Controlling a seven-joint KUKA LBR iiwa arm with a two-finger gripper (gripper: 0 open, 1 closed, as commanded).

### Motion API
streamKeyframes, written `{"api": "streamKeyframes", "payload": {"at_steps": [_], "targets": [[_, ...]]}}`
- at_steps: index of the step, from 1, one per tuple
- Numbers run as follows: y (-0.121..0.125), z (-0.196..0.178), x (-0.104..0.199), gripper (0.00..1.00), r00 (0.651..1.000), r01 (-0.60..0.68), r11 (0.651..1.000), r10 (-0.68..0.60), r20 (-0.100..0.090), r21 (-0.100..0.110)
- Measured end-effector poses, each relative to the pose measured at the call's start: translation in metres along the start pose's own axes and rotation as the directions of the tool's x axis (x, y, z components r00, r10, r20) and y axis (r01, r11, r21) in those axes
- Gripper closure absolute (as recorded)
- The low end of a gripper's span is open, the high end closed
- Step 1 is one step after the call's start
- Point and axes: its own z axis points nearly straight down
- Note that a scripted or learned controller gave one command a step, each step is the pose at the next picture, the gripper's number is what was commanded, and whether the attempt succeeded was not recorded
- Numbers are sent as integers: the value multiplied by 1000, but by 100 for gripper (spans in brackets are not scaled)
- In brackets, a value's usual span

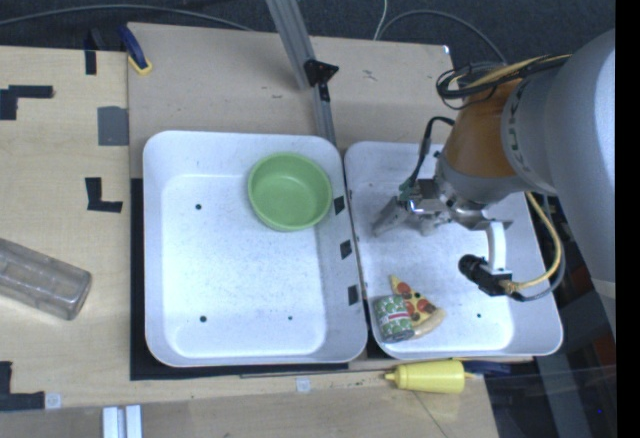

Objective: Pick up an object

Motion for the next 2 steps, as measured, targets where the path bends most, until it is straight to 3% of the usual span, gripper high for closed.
{"api": "streamKeyframes", "payload": {"at_steps": [1, 2], "targets": [[0, -11, 1, 100, 1000, 2, 1000, -2, -2, 2], [1, -54, 6, 100, 1000, 0, 1000, 0, -2, -5]]}}
